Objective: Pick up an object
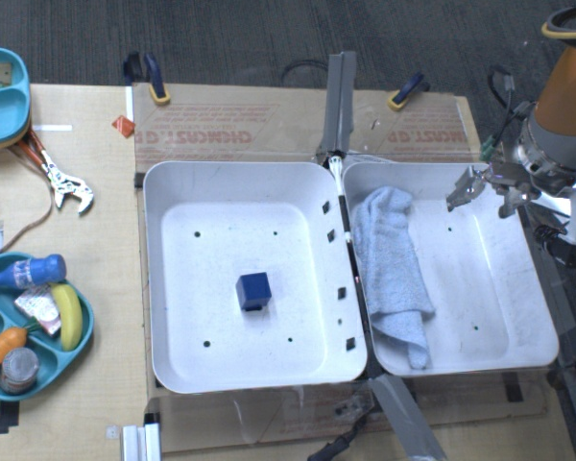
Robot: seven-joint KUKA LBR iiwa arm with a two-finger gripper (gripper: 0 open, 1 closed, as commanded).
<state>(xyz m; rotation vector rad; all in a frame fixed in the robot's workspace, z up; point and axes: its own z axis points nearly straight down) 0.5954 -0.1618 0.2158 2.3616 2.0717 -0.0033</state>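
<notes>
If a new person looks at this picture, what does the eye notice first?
Probably the small blue cube, alone in the left bin. Next, the pale blue towel crumpled along the left side of the right bin, and the claw above that bin's far right corner.

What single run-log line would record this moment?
arm: over right bin's far right corner | gripper: holds nothing | blue cube: left bin | grey cloth: right bin, left side

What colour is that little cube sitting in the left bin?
Dark blue. The cube shows clearly in the camera view, against the white left bin.
</notes>
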